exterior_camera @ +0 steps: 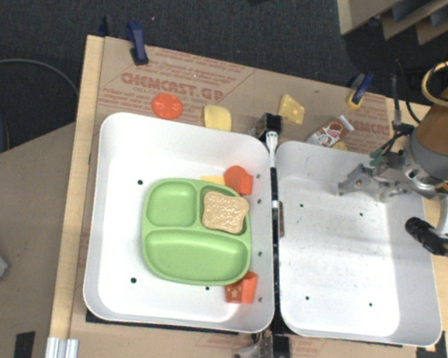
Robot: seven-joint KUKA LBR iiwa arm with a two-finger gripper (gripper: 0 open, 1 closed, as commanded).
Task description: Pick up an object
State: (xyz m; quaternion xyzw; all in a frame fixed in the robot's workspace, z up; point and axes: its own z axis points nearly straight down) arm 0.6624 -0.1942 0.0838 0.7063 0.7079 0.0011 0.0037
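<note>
My two-finger gripper (376,180) hangs spread and empty over the right white bin (361,275), while the tan toast-shaped toy slice (225,212), likely light, stiff and pinchable by its edges, lies in the green divided plastic tray (195,233).

Even bright light, slightly soft focus

Two blue clamps (137,41) grip the brown board (223,88) under the bins
</note>
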